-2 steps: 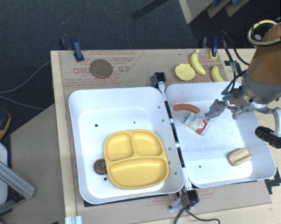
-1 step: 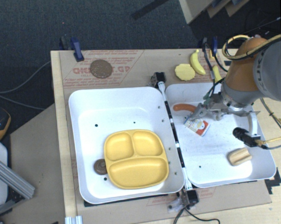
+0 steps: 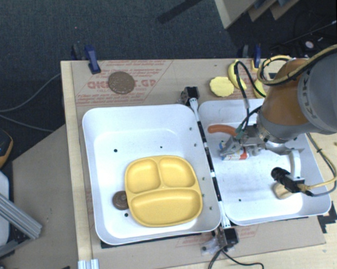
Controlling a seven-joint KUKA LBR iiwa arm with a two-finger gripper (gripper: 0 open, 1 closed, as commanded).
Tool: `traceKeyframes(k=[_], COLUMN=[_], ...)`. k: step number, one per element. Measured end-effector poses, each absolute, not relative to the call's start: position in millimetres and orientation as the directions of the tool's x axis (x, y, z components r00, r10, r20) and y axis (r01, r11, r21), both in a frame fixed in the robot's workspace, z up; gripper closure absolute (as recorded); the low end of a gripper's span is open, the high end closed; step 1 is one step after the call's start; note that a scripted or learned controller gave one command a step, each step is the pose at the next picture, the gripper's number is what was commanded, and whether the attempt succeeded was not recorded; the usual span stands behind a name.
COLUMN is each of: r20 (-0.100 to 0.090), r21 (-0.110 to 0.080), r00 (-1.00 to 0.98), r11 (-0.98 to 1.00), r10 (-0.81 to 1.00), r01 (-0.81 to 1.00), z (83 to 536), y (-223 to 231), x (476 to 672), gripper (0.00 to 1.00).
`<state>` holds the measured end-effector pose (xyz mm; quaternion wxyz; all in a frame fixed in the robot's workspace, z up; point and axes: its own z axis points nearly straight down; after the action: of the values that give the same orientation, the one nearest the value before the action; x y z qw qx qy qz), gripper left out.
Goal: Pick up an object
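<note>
The right bin (image 3: 260,202) holds an orange, carrot-like object (image 3: 220,129) near its far left corner. My gripper (image 3: 237,149) is low in this bin, just in front of and to the right of the orange object, with small red and blue bits showing around its tip. In the left bin (image 3: 103,162) lies a yellow divided plate (image 3: 161,190). A small brown disc (image 3: 120,200) peeks out from under the plate's left edge.
On the board behind the bins lie a brown round disc (image 3: 120,82) and a yellow lumpy object (image 3: 222,86). A yellow cable (image 3: 277,62) loops near the arm's orange band. Blue clamps (image 3: 91,59) hold the board's far edge.
</note>
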<state>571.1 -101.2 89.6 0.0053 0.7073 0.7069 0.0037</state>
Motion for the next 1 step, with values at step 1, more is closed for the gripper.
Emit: traceKeyframes(k=[1], r20=[0.0], r21=[0.009], r00=[0.0], r11=[0.0], r10=[1.0], r01=[1.0], z=[88.8], y=[-137.9], x=[613.0], gripper=[0.0])
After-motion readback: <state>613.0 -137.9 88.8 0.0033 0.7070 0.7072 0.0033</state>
